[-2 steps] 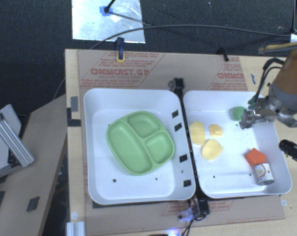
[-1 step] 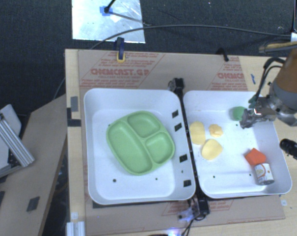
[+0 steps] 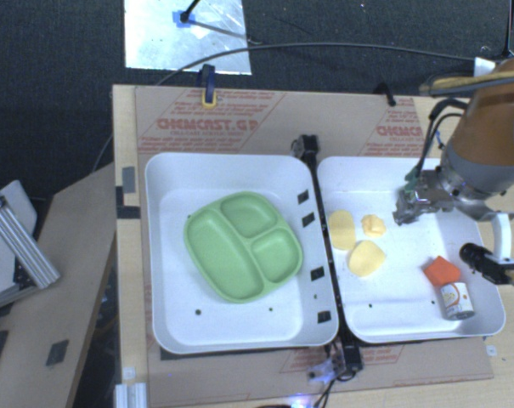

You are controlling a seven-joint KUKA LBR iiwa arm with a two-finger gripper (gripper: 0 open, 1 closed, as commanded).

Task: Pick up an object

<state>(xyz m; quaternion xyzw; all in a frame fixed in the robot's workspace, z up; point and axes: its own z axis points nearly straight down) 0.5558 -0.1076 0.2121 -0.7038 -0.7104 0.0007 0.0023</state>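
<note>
Three pale yellow pieces lie at the left side of the right bin (image 3: 384,177): one oval piece (image 3: 341,229), a small one (image 3: 373,224) and a larger lump (image 3: 366,258). A small bottle with an orange cap (image 3: 448,286) lies near that bin's front right. My gripper (image 3: 407,208) hangs over the right bin's middle, right of the small yellow piece, with nothing visibly between its fingers. The grey arm with its orange band comes in from the right.
A green divided plate (image 3: 241,245) lies in the left bin (image 3: 167,228). Black clips sit along the divider (image 3: 320,236) between the bins. A cardboard sheet (image 3: 240,117) lies behind the bins.
</note>
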